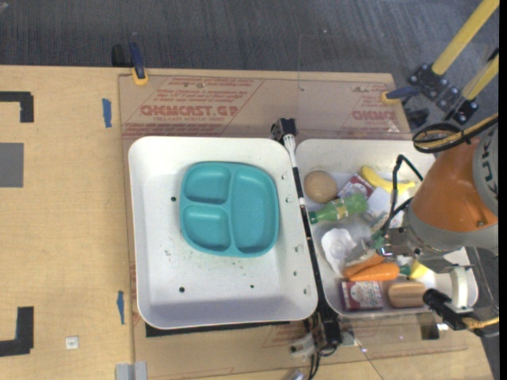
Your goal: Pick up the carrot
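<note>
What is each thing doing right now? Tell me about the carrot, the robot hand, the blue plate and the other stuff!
carrot: lying flat in the right bin, right under the arm.
gripper: hovering low above the carrot.
teal plate: sitting flat in the left bin.
green bottle: lying on its side.
egg: resting near the right bin's back corner.
banana: lying by the arm.

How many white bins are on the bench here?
2. The left bin holds a teal divided plate; the right bin holds the carrot among other food items, with the arm over its right part.
</note>
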`<state>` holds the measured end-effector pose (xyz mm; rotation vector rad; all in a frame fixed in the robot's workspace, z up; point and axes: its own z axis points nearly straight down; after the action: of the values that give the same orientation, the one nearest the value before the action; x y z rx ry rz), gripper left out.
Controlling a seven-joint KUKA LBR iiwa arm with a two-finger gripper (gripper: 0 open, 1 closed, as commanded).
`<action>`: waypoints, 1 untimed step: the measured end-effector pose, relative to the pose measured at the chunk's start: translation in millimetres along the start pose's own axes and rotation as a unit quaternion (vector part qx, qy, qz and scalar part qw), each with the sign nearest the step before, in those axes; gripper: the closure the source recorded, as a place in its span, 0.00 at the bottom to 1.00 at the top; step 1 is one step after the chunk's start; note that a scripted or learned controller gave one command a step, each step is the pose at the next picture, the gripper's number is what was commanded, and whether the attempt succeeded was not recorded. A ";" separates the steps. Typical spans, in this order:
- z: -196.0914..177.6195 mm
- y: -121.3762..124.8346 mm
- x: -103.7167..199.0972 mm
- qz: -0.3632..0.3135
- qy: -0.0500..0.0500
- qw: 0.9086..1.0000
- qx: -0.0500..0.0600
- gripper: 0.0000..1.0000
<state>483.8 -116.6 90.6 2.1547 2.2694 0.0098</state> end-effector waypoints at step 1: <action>-11.7 3.3 -1.6 0.002 -0.003 1.000 -0.006 1.00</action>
<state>487.0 -118.0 102.4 2.1495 2.2558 0.0163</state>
